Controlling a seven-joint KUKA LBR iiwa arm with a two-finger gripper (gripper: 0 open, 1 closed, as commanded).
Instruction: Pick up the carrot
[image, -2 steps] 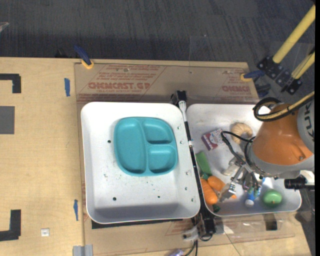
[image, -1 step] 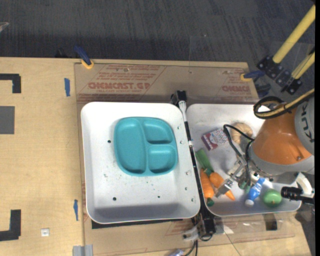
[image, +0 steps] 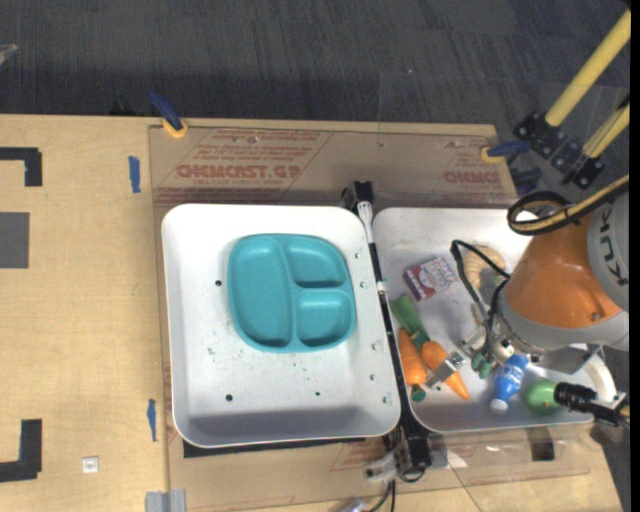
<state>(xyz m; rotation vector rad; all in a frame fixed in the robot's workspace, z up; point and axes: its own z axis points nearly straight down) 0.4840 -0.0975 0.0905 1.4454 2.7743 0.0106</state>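
The gripper (image: 440, 372) is down among the carrots (image: 428, 360) crowding the right bin's (image: 440, 225) left wall; jaw state unclear.

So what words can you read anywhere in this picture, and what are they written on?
"CHEMCAST GP", in red on the brown board behind the left bin; the smaller red lines around it are too blurred to read.
A red print on the board's right end: too blurred to read.
The purple and white packet in the right bin: print too small to read.
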